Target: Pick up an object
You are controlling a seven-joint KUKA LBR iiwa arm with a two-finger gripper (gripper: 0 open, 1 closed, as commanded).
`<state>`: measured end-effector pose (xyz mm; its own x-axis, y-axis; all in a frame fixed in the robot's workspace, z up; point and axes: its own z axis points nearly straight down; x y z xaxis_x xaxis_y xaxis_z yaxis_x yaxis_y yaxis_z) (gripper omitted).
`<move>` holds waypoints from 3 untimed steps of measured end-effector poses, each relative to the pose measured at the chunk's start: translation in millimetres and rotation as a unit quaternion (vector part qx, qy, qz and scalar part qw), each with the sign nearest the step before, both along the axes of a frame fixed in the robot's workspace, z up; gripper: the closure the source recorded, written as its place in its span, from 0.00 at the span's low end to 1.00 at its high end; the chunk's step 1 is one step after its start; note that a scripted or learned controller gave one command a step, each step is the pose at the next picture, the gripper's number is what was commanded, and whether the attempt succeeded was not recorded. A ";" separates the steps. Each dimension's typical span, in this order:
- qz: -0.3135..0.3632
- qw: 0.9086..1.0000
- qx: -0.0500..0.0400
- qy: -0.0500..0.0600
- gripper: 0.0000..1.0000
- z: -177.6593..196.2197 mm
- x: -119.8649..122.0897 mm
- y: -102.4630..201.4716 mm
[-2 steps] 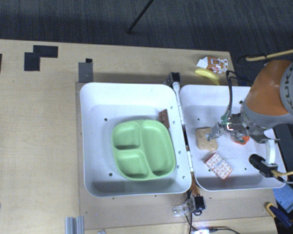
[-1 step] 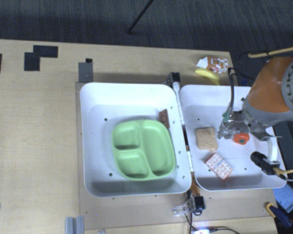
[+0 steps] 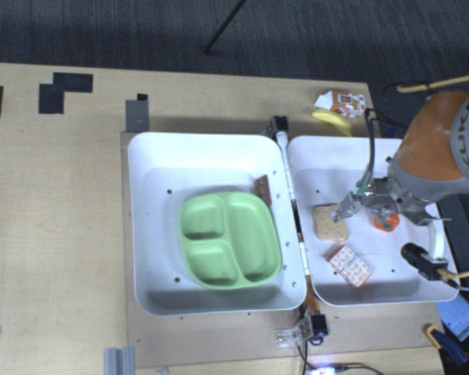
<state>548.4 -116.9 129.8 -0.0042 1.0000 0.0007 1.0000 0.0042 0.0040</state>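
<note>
In the right bin (image 3: 328, 158) lie a tan bread-like slice (image 3: 328, 223), a red-and-white checked packet (image 3: 350, 266) and a small orange object (image 3: 386, 222). My gripper (image 3: 353, 203) hangs low over this bin, just right of and above the tan slice and left of the orange object. The grey arm with its orange band (image 3: 434, 139) comes in from the right. Nothing shows held by the gripper.
The left bin (image 3: 152, 209) holds a green divided plate (image 3: 228, 239) with a small brown piece (image 3: 261, 186) at its upper right. A yellow banana-like toy (image 3: 331, 119) and a small printed packet (image 3: 345, 102) lie on the bench behind the right bin. Cables run along the right side.
</note>
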 end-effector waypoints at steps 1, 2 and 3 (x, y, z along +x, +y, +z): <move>-0.001 1.000 -0.001 -0.002 0.00 -43.1 -45.8 12.5; 0.000 1.000 -0.001 -0.005 1.00 -31.6 -43.6 12.7; 0.001 1.000 0.000 0.000 1.00 55.4 18.1 76.5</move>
<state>566.6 -40.3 185.2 -0.0054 1.0000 0.0011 1.0000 0.0054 0.0038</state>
